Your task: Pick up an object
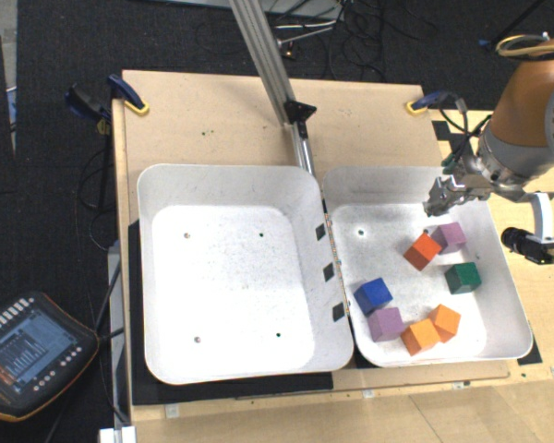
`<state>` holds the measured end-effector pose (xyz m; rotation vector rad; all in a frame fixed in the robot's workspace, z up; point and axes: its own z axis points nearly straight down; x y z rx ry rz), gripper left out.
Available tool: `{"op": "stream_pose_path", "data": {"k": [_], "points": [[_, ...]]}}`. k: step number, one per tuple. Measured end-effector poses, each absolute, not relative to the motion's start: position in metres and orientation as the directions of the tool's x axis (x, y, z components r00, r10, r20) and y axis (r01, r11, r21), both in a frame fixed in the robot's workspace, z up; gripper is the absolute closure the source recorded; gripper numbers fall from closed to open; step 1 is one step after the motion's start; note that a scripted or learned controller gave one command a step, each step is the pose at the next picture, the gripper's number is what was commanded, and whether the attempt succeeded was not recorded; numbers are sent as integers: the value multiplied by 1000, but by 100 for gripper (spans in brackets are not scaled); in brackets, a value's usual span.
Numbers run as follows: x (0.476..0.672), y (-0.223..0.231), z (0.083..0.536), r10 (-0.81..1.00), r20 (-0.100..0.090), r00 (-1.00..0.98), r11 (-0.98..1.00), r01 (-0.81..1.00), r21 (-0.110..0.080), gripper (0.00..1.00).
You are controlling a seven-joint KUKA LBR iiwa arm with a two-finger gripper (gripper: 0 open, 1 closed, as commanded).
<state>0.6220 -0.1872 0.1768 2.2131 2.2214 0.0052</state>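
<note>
The right bin [388, 201] holds several blocks: an orange one [423, 250] touching a purple one [451, 236], a green one [463, 277], a blue one [373, 294], a second purple one [385, 323], and two orange ones [419, 337] [446, 321] near the front. My gripper [439, 200] hangs over the bin's back right part, just behind the orange and purple pair. It is small and dark here, and nothing shows between its tips.
The left bin [166, 187] lies beside the right one. A slanted metal pole [263, 49] runs down to the seam between the bins. Clamps [129, 95] [425, 102] sit at the bench's back corners. A teach pendant [28, 349] lies at lower left.
</note>
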Motion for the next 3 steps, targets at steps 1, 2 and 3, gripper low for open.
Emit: {"op": "stream_pose_path", "data": {"k": [1,2,3], "points": [[624,-187,231,1000,-3,-3,3,1000,8,100],[625,-187,264,1000,-2,-3,3,1000,6,100],[621,-127,261,1000,2,-8,8,1000,0,100]]}}
